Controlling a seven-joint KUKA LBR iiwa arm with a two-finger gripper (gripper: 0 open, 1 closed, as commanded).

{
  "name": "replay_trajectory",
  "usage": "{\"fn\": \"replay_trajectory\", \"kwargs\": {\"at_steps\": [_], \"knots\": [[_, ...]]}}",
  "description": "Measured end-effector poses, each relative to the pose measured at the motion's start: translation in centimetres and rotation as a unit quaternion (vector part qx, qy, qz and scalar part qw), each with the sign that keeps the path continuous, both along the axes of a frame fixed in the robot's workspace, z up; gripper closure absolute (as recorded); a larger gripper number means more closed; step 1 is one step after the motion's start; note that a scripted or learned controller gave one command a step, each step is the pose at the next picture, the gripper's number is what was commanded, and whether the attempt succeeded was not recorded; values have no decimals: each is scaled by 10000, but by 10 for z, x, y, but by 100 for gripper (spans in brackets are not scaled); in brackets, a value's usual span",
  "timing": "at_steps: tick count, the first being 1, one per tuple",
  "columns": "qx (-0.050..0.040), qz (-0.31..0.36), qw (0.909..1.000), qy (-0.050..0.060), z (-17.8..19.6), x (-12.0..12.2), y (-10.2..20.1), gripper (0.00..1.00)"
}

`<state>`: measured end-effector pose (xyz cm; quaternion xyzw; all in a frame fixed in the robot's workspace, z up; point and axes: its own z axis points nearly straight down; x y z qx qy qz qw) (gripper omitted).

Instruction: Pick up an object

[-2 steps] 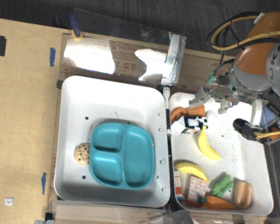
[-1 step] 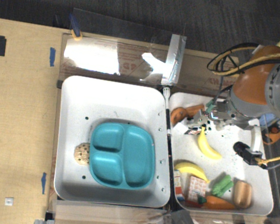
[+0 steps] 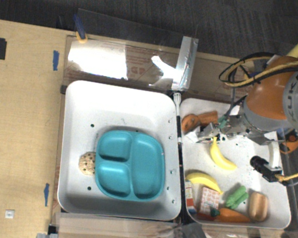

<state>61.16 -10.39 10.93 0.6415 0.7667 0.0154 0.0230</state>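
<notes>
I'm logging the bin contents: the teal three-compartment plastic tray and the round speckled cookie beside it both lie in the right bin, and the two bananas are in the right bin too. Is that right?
Not quite. The camera view shows the teal three-compartment plastic tray and the round speckled cookie in the left white bin, the cookie against the tray's left edge. The two yellow bananas do lie in the right white bin.

Two white bins point(image 3: 75, 133) — one teal tray point(image 3: 130, 164), one cookie point(image 3: 87, 162), two bananas point(image 3: 221, 156), one carrot point(image 3: 233, 215).

From my seat, the tan bench point(image 3: 8, 140) has two white bins sitting side by side, left bin point(image 3: 124, 102) and right bin point(image 3: 275, 216), edges touching.
</notes>
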Motion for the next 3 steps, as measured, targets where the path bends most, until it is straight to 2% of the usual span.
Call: {"fn": "replay_trajectory", "kwargs": {"at_steps": [1,2,3], "knots": [[-15,1265,9917,250,-22,-32,-7,0],[-30,1259,9918,208,-9,-29,-7,100],[-28,1261,9918,215,-10,-30,-7,0]]}}
